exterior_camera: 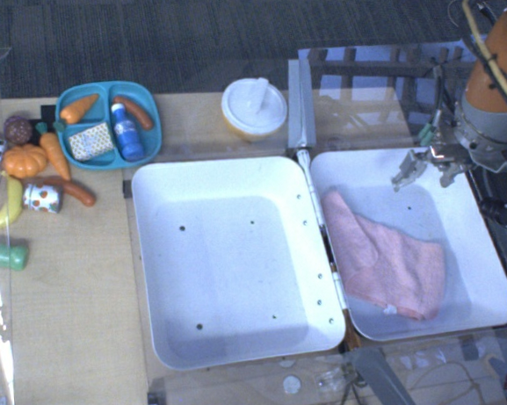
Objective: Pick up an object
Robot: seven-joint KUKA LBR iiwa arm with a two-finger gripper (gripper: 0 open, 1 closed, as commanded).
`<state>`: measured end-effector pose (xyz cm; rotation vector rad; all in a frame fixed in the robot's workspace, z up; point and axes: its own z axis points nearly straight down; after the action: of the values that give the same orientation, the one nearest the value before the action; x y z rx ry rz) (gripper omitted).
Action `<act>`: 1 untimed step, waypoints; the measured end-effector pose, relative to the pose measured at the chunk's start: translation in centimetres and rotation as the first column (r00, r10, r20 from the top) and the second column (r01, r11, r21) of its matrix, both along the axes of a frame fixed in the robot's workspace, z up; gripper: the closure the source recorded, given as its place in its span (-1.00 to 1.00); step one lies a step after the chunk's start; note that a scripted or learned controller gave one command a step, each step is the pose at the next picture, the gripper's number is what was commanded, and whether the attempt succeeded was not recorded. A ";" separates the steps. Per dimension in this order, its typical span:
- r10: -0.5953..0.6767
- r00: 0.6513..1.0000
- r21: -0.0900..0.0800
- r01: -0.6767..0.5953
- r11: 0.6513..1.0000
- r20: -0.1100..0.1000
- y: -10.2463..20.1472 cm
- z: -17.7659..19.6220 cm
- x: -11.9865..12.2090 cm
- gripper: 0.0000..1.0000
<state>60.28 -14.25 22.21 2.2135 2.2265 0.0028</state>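
Observation:
A pink cloth (386, 259) lies crumpled in the right bin (475, 310), spreading from its left wall toward the front middle. My gripper (427, 170) hangs over the far right part of that bin, above and to the right of the cloth. Its two fingers (405, 173) are spread apart with nothing between them. The grey arm with its orange band comes in from the right edge.
The left bin (168, 337) sits beside the right one. Behind it stand a white lidded tub (254, 106) and a blue divided plate (143, 101) with toy food. More toy food (30, 173) lies on the bench at far left. A metal frame (374, 63) rises behind the right bin.

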 end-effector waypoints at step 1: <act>0.024 1.000 -0.001 -0.024 1.000 0.003 -1.8 5.5 -1.5 -1.00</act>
<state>58.74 -16.06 27.74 2.1844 2.2507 0.0044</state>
